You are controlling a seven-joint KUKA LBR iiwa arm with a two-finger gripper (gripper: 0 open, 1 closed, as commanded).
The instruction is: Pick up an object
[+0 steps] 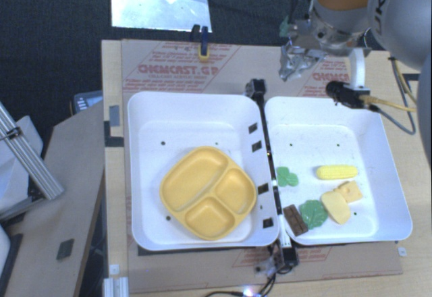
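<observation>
The right bin [378, 154] holds several toy foods near its front: a yellow corn cob [337, 172], a cheese wedge [349, 191], a pale yellow piece [335, 207], two green leafy pieces [287, 177] [313, 212], and a brown chocolate bar [294, 219]. My gripper [295, 66] hangs high above the back left corner of that bin, well away from the food. Nothing shows between its fingers.
The left bin [155, 120] carries a yellow three-compartment tray [207, 192]. A black clip row runs along the divider [263, 147] between the bins. A yellow-cabled black connector [345, 94] hangs off the arm over the right bin's back edge.
</observation>
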